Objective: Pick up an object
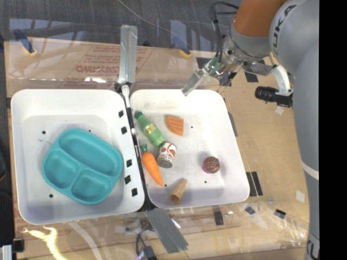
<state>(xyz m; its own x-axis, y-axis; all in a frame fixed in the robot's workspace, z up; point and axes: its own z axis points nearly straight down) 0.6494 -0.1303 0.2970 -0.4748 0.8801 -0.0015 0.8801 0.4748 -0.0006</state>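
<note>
Up at the right bin's far rim hung the gripper, holding nothing I could see, and the orange wedge, nearest toy, lay just toward six o'clock from it inside that bin.

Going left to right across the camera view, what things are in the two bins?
Teal divided plate → green bottle → small can → orange wedge → dark red round piece. The carrot and cone overlap others in order, so they are left out.
</note>
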